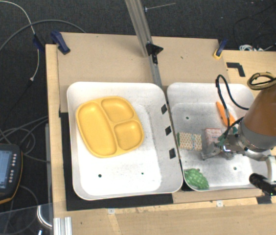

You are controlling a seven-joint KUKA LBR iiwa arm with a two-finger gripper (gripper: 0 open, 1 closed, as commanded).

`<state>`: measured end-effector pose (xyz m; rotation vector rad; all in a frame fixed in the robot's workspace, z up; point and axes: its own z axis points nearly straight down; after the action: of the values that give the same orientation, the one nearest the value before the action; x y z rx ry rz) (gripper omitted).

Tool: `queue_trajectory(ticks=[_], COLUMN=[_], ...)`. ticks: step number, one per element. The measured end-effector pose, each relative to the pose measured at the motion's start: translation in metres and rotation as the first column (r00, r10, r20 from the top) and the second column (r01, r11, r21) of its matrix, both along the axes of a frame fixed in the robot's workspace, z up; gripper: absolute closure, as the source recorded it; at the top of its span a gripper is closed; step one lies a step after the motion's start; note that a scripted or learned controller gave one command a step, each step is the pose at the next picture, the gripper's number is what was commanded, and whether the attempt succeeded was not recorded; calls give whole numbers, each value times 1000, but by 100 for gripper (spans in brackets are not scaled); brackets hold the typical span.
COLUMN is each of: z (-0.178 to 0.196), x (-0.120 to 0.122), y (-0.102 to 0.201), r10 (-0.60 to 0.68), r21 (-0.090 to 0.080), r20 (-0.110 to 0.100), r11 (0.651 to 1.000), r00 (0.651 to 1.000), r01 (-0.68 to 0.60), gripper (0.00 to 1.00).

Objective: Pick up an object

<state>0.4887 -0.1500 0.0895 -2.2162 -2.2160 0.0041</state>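
Bins are set side by side on the bench (128,53). A yellow plate (109,126) lies in the left bin (128,180). In the right bin (196,94) the claw (215,150) is lowered beside a patterned cloth (190,141), with a green object (195,178) at the near rim and an orange tool (223,112) farther back. Whether the claw is open or closed cannot be told.
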Motion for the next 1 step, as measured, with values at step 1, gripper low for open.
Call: queue_trajectory(ticks=[1], z=[14], x=[2], y=[0], r10=[0], r21=[-2], r20=[8], r11=[1000], r00=[1000], r01=[0], gripper=[100])
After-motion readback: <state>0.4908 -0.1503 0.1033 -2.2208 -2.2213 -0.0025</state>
